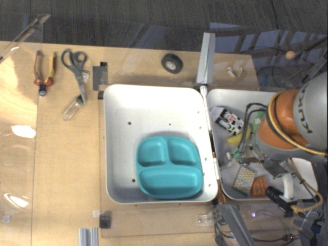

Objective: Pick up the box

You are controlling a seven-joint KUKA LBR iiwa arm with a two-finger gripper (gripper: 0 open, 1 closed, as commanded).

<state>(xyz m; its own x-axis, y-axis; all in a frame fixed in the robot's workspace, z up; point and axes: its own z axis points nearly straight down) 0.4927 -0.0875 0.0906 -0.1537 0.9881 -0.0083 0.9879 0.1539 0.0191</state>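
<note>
– What colours in the left bin [118, 137]?
– White bin, teal tray [169, 166]
– And the right bin [225, 191]?
– White too; a black-and-white box [229, 121], a checked yellow-grey item [244, 178], the arm [297, 122] grey with an orange band

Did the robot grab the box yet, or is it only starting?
Not yet, as far as the view shows. The arm is already over the right bin, so the reaching part looks done. The small black and white box lies on the bin floor near the far left corner, and nothing is lifting it. The gripper is hidden under the arm. Left to do: grab the box and lift it.
</note>
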